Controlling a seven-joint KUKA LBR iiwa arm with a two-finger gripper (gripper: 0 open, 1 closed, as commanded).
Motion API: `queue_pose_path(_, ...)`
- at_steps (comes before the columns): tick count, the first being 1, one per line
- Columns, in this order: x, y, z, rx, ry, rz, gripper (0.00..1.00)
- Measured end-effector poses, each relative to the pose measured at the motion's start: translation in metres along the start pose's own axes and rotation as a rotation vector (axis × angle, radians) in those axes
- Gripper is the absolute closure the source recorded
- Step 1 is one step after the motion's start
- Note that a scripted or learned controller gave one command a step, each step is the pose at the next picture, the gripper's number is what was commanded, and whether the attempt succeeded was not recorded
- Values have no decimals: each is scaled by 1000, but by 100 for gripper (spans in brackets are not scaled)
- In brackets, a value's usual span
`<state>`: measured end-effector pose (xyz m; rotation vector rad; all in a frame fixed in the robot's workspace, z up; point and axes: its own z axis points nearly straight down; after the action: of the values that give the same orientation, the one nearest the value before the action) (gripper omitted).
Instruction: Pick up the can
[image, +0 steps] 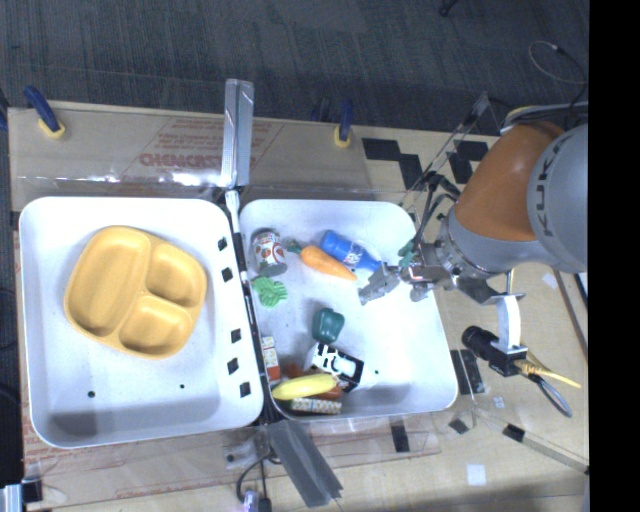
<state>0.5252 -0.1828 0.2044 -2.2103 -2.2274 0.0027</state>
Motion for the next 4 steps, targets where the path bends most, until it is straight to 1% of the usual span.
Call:
queue_pose_path(1,-21,-5,-10,-1,-2,40,0)
queue_pose_path(2,3,-5,11,0,0,125,0)
queue_pose_path(3,54,58,113,-1,-1,46,0)
queue_pose_path(4,67,101,114,20,-9,-99,0)
